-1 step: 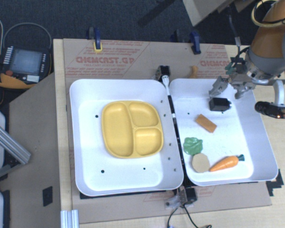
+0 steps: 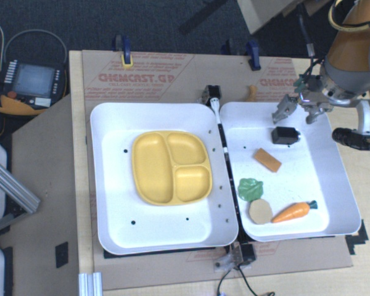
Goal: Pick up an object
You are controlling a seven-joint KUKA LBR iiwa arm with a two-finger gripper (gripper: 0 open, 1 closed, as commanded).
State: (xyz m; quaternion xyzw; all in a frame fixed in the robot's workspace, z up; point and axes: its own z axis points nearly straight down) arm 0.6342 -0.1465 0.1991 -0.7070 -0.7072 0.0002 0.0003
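Floor: dark blue-grey carpet (image 2: pixel 111 11) lies beyond the far edge of the bench.
Bench: a pale wooden top carries a brown cardboard sheet with red print (image 2: pixel 154 73), held at its far edge by two blue clamps (image 2: pixel 124 47).
Left bin: a shallow white plastic bin (image 2: pixel 111 221) sits on the cardboard's left half, touching the right bin along a black hinge strip.
Right bin: a shallow white plastic bin (image 2: pixel 333 184) sits on the right half.
Arm: the grey arm with an orange band (image 2: pixel 351 48) enters over the right bin's far right corner.
Plate: a yellow three-compartment plastic plate (image 2: pixel 171 166) lies in the middle of the left bin.
Pendant: a black handheld screen unit with an orange base (image 2: pixel 31 82) lies off the bench's left edge.
Gripper: the two-finger gripper (image 2: pixel 301 106) hangs over the right bin's far edge with its fingers spread apart and nothing between them.
Carrot: an orange toy carrot with a green top (image 2: pixel 293 211) lies near the right bin's near edge.
Green piece: a crumpled green leafy toy (image 2: pixel 251 189) lies by the right bin's left edge, touching the disc.
Disc: a round beige toy disc (image 2: pixel 260 211) lies just left of the carrot.
Block: a small tan rectangular block (image 2: pixel 267 160) lies mid-bin.
Black box: a small black box (image 2: pixel 285 134) lies just below the gripper.
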